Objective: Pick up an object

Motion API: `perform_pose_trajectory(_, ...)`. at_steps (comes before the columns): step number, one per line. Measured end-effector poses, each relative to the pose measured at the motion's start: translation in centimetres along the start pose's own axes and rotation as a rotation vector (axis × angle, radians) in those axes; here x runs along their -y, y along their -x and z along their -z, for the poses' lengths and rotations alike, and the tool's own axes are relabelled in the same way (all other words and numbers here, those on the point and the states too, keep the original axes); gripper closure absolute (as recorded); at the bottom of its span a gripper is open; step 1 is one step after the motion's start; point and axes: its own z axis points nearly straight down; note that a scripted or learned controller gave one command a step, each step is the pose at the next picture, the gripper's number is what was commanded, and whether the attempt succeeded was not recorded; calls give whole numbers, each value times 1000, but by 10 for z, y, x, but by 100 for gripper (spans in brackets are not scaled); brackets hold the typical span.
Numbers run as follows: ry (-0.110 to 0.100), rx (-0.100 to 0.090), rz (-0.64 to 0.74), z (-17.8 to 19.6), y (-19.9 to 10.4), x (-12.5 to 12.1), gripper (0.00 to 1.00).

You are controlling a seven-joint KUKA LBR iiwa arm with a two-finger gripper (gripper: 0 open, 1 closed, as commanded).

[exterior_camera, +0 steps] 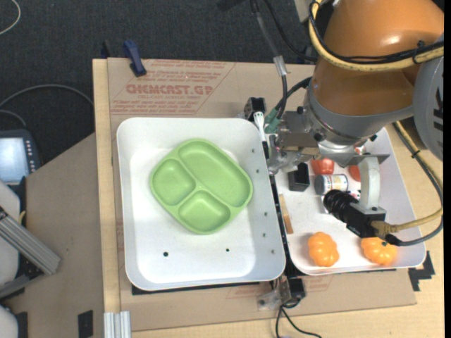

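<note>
My gripper hangs low over the upper left part of the right bin, close to the wall shared with the left bin. The grey and orange wrist hides most of it. Just right of the gripper lie a red object and a small white jar with a yellow label. Two orange pumpkin-shaped toys sit near the bin's front edge, one at the middle and one at the right. Nothing shows between the gripper's tips.
The left bin holds a green divided plate at its centre. Both bins rest on a cardboard sheet. A blue clip sits at the cardboard's far left corner.
</note>
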Motion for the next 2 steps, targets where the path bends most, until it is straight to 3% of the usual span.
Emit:
perform_pose_trajectory(1, -25, 5, -2, -163, 48, 4, 100)
perform_pose_trajectory(2, 12, -2, 7, 35, 60, -1, 100)
